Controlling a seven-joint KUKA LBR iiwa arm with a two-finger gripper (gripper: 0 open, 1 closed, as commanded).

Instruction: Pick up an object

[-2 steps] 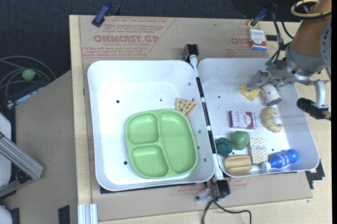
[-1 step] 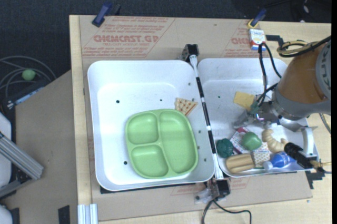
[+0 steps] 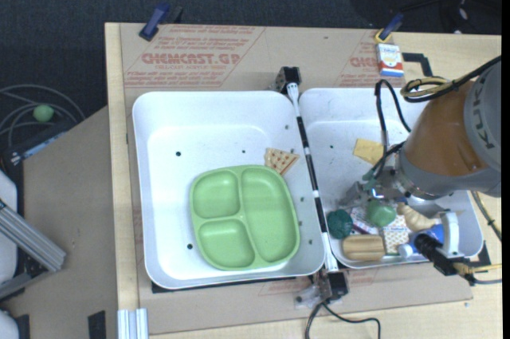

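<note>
Arm's jaws (image 3: 374,198) sit low over the cluttered near corner of the right white bin (image 3: 335,110), above a small green rounded object (image 3: 381,213). Cannot tell jaw state; clutter crowds likely targets together.

You see the gripper (image 3: 374,194) down in the right bin (image 3: 335,110), among a pile (image 3: 374,230) at its near end. A tile (image 3: 367,150) lies just behind the fingers. Far to their left, a tray (image 3: 241,216) and waffle (image 3: 280,160) sit in the left bin (image 3: 171,130).
</note>
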